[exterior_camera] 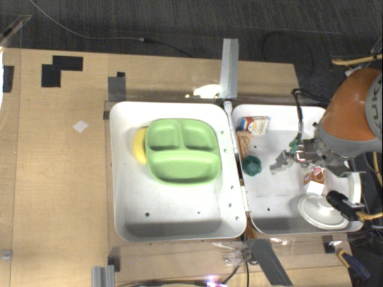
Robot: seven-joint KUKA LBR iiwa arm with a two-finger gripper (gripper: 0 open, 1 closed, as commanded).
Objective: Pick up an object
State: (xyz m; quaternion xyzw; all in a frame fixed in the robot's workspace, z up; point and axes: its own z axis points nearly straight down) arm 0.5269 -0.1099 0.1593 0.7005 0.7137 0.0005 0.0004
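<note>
Gripper sits over the middle of the right bin, tip pointing toward the view's left. Can't tell from this angle if it's released or clenched, and nothing visibly sits in it, so I'm calling it empty-handed. Nearest candidate is the teal round object, on the bin floor near the left wall. It lies just left of the gripper tip at about the same height in the view, near but apart. It looks roughly round with no clear long axis, so approach angle probably doesn't matter much. My read is that the move is a short shift left, then down. Risk: it's close to the wall and to the brown strip lying along that wall just above it, so clearance on the far side is tight. Other options in the same bin: blue-and-white packet in the top-left corner, small brown-and-white carton and white dish, both low right under the arm. The carton is partly covered by the wrist and its shape is unclear. Left bin holds a green divided tray with a yellow item mostly hidden under its left edge. That one is well apart from the gripper and a poor target.
</note>
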